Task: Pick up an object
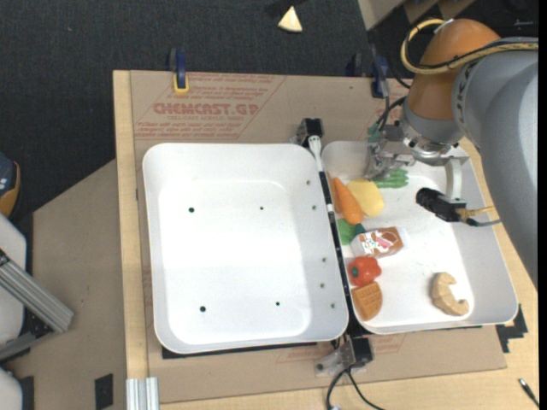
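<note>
Presently the gripper [384,162] is hanging over the far end of the right bin [410,290], and whether it is open or closed I cannot tell from this angle. A green toy piece [391,178] is lying directly beneath it, close to the bin's far wall, and that is looking like the likeliest thing to be picked up. Nothing is showing it as held.

It is looking like a light, stiff plastic toy, probably smooth and a little slippery, so it is likely calling for a pinch across its narrow width, taken near the middle. Being thin and low, it could be sliding along the slick white floor if touched off-centre.

Room is looking tight on one side. A yellow toy fruit [368,198] and a toy carrot [345,200] are lying just beside the green piece, towards the divide between the bins, and the far wall is sitting close behind it. A red toy tomato [364,270] and a beige curved piece [449,295] are lying well apart, nearer the camera. The left bin [231,246] is sitting alongside, both bins resting on a brown board [214,101].
</note>
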Motion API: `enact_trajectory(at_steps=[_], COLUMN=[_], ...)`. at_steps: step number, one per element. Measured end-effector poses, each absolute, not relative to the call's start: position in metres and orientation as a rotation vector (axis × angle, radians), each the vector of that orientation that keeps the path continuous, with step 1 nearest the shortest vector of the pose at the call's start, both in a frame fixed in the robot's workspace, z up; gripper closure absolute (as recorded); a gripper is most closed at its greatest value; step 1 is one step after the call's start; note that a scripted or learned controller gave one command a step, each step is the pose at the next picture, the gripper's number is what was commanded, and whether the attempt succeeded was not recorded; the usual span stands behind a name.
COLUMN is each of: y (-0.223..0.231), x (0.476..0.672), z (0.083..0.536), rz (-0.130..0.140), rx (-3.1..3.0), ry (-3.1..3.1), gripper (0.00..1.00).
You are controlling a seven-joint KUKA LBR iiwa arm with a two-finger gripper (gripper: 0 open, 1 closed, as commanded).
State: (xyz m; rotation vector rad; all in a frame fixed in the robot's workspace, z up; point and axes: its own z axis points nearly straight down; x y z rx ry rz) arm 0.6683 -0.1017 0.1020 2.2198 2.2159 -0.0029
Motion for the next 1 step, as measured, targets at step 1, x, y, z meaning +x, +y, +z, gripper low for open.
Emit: enact_trajectory(at_steps=[1], y=[-0.0892], x=[0.6438], z=[0.1913], rz=[0.009], rx=[2.216], ry=[2.217], gripper=[1.0])
